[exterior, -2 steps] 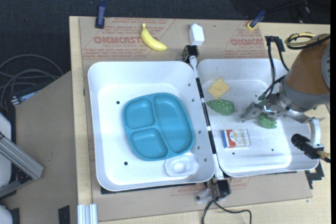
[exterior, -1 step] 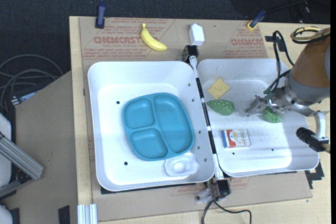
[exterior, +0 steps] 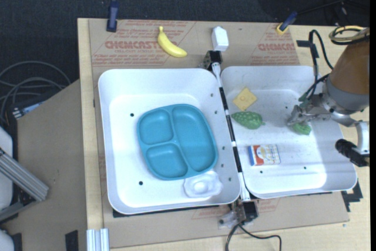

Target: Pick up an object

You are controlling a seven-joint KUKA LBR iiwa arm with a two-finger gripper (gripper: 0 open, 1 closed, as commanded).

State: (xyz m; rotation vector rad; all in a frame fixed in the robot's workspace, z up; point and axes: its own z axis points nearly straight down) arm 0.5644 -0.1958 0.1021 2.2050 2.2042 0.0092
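Arm reaches in from the right, gripper (exterior: 298,116) down in the right bin (exterior: 282,185), right on a small green object (exterior: 302,127) near the bin's right side. Whether the tool is clamped on it or apart, I cannot tell. Also in this bin: a yellow square piece (exterior: 245,98), a green bumpy object (exterior: 247,120), a small printed box (exterior: 262,154). Left bin (exterior: 117,126) carries a blue divided plate (exterior: 175,140) and a clear cup (exterior: 201,186). A banana (exterior: 170,44) lies on the bench (exterior: 141,44).
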